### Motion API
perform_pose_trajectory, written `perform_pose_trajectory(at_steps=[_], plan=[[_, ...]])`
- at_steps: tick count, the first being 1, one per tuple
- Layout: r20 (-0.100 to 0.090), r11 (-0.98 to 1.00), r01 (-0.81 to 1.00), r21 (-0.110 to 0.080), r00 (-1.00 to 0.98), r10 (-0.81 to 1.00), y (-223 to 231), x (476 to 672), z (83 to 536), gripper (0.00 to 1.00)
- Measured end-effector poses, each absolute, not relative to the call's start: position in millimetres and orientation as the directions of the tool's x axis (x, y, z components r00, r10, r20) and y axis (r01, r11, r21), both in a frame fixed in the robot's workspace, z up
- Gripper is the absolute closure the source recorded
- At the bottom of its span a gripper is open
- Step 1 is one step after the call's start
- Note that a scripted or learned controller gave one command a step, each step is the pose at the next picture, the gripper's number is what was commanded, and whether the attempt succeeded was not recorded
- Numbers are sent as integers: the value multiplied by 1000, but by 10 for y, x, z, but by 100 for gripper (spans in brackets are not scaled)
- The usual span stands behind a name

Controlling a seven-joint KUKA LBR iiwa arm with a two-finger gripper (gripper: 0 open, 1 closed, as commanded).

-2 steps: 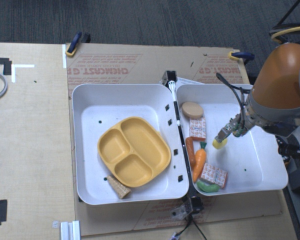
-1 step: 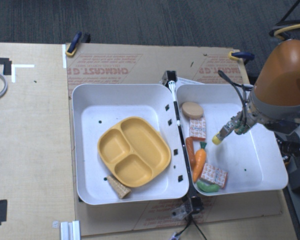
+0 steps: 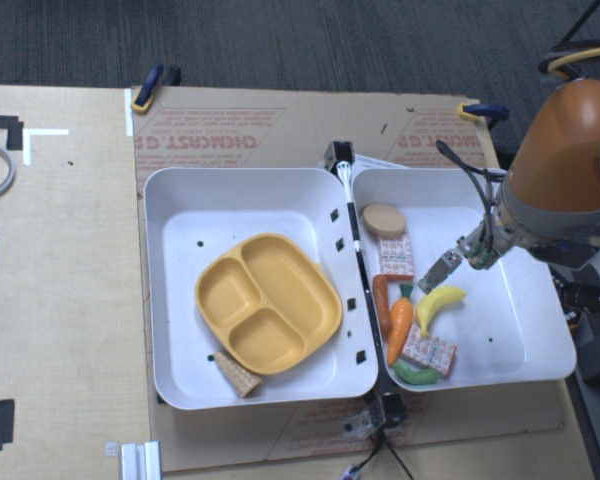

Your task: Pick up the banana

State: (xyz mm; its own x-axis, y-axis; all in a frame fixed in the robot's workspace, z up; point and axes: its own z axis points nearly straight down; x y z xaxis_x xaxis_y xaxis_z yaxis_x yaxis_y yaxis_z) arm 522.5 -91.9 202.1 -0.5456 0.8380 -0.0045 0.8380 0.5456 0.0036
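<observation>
Gripper: hovering just above banana, finger state impossible to tell | Banana: lying in right bin, beside carrot, not gripped | Left bin: holding yellow tray.

I see the banana in the right bin, lying on the white floor toward the bin's left half. It is small, yellow and curved, with one end pointing up and right and the other end down and left. Its lower end sits just beside the carrot, and it lies just above the small red and white packet. It rests flat on the bin floor, whole and unpeeled as far as I can tell.
</observation>
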Motion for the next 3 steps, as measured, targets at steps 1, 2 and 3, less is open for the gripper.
perform_pose_trajectory(at_steps=[1, 2, 3], plan=[[0, 862, 507, 0, -862, 507, -1078, 5179, 1328, 0], [-4, 990, 144, 1, -990, 144, -1139, 5847, 928, 0], [-20, 1000, 29, -1, -999, 29, -992, 5264, 953, 0]])
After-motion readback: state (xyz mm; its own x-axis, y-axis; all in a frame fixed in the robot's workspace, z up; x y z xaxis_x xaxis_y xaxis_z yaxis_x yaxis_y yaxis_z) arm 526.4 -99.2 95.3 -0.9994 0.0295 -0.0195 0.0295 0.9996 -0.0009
